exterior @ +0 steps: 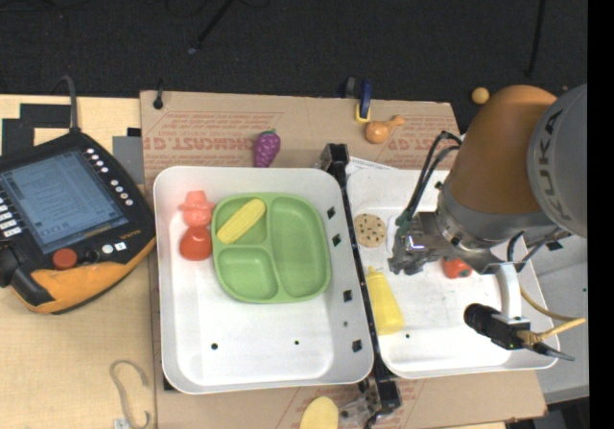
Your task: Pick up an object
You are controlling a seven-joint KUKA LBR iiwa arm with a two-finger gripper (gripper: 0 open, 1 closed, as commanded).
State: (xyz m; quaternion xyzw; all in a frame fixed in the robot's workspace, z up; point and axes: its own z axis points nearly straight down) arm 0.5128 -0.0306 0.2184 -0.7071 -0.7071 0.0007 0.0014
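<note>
Teach pendant (62,216): set on the bench at the far left, well apart from the bins.
Left bin (249,355): a green divided plate (288,259) is held near its middle.
Corn cob (239,220): laid in the plate's far-left compartment.
Red and pink toy (196,226): placed just beside the plate's left edge, inside the left bin.
Purple grapes (267,148): seen on the cardboard beyond the left bin.
Right bin (432,355): a cookie (369,228) is found at its far-left corner, and a yellow bottle (385,300) is laid along its left wall.
Gripper (411,252): lowered into the right bin just right of the cookie; whether it is released or clenched cannot be told.
Red object (455,269): located just right of the gripper, partly hidden by the arm.
</note>
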